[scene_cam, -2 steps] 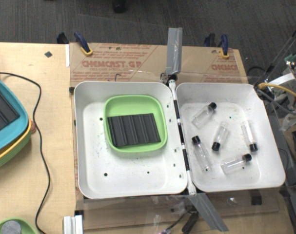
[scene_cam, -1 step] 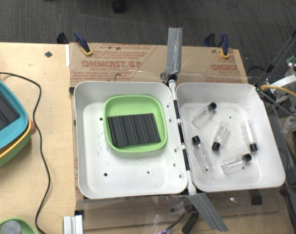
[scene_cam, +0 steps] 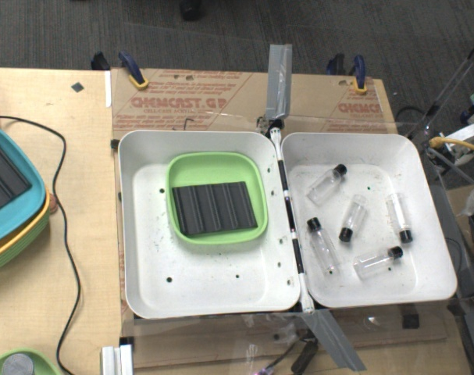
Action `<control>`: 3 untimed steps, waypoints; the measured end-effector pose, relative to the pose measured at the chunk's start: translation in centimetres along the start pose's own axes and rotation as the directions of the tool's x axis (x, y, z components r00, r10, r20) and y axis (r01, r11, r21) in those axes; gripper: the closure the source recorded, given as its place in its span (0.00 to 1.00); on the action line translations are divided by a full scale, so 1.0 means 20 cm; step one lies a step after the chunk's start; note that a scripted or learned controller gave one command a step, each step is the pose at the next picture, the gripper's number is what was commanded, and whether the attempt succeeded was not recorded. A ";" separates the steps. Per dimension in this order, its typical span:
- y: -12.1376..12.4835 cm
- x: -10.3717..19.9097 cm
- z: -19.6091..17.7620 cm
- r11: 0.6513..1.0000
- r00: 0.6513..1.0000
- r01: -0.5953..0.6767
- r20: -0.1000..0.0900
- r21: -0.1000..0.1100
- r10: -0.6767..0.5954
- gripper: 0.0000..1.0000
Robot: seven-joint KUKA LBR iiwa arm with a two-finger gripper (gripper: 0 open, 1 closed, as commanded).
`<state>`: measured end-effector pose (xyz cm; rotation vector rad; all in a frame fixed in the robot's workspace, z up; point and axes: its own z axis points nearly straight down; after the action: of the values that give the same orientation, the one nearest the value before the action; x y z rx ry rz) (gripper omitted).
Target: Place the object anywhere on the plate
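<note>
A green square plate (scene_cam: pixel 217 168) with a dark ribbed insert (scene_cam: pixel 214 208) lies in the left white bin (scene_cam: pixel 143 280). In the right white bin (scene_cam: pixel 432 280) several clear vials with black caps lie scattered: one at the upper left (scene_cam: pixel 328 182), one in the middle (scene_cam: pixel 351 218), one on the right (scene_cam: pixel 398 216), one at the lower left (scene_cam: pixel 322 244) and one at the lower right (scene_cam: pixel 377 262).
A cardboard sheet (scene_cam: pixel 190 96) held by clamps (scene_cam: pixel 133 69) lies behind the bins. At the far left stand stacked teal and yellow plates (scene_cam: pixel 14 201), with a black cable (scene_cam: pixel 65 233) running down the wooden bench. Grey tape strips (scene_cam: pixel 279 80) hold the bins.
</note>
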<state>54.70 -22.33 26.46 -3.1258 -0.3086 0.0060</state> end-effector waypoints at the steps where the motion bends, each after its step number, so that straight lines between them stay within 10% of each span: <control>1: -0.15 -0.04 0.03 1.000 1.000 0.005 0.002 0.001 -0.005 0.00; 3: -0.04 -0.17 0.04 1.000 1.000 0.001 0.001 0.002 -0.001 0.00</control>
<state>51.21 -22.21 25.61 -3.1240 -0.3094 0.0086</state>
